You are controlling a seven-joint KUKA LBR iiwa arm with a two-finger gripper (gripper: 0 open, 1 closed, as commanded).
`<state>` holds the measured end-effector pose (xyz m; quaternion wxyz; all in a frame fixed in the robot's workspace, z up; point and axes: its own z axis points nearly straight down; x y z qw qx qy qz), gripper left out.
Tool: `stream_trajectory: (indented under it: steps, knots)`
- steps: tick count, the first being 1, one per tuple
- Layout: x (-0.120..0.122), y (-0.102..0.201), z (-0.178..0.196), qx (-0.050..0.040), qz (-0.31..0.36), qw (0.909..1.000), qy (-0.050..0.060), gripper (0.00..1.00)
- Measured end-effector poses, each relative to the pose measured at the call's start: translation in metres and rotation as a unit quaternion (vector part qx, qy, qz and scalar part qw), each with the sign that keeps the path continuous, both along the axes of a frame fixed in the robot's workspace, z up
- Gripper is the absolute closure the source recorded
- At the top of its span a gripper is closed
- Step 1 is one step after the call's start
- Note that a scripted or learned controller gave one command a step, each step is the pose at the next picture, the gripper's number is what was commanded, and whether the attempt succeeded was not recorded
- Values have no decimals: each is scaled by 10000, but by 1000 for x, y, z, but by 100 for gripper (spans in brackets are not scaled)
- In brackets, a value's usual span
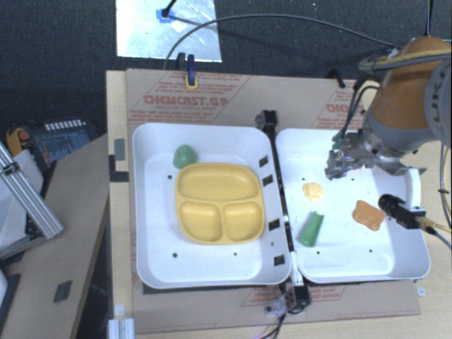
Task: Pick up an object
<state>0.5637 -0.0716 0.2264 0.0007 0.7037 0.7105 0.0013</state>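
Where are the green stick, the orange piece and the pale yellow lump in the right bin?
green stick [311, 229], camera view, middle of its length
orange piece [369, 215], camera view, centre of its top
pale yellow lump [312, 191], camera view, its middle

Evenly and brightly lit from above, with soft, diffuse light. Near blown-out white across both bins [212, 270], detail in their floors washed flat. Strong glare on the foil sheet [167, 20] at the top, patchy and silvery. Only faint, short shadows beneath the yellow tray [215, 202] and the small pieces in the right bin. Dark and underexposed around the tabletop [212, 94], the black surround nearly without detail. Slightly soft overall, with mild grain; orange arm housing [413, 83] a little blurred at the right.
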Motion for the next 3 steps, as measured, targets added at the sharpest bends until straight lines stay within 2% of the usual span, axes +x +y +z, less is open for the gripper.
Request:
stream_trajectory:
  steps: [1,2,3]
  knots:
    - [3,52,-10,0,-4,10000,8,100]
    - [2,105,3,4,4,10000,1,100]
    - [11,160,-4,5,4,10000,4,100]
